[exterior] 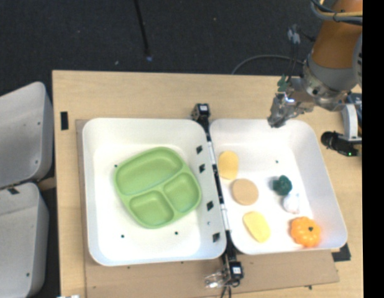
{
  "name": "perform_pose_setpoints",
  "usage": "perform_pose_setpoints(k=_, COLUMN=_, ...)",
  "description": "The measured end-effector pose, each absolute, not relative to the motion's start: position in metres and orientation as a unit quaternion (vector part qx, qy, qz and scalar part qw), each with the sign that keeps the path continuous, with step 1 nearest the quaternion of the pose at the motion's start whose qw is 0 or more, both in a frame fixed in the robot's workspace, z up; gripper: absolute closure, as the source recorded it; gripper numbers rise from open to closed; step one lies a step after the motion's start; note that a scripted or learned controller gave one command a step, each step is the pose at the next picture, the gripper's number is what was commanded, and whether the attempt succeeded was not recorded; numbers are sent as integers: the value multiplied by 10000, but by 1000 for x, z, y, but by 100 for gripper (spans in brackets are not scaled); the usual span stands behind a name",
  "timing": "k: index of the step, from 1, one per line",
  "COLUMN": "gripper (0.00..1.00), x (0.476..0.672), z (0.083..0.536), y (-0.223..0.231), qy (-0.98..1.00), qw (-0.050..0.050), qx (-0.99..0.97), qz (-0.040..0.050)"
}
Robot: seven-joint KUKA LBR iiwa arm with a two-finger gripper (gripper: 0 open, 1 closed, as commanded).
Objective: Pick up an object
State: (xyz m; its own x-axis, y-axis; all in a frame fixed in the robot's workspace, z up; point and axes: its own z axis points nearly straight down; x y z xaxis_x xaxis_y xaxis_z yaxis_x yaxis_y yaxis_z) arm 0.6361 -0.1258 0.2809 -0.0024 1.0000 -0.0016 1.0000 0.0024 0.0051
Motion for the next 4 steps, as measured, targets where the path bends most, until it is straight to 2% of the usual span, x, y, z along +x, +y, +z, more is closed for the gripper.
perform_pose_setpoints(k=1, gripper=100, x=626, z=282, y=-71, qy=7089, qw=0, qx=7053, qz=0)
perform_pose_setpoints(k=2, gripper=100, x=601, z=270, y=-24, qy=7090, qw=-2, qx=7052, qz=-3)
perform_pose_setpoints(k=4, gripper=100, x=574, z=271, y=74, qy=7097, qw=-8, qx=7045, qz=1)
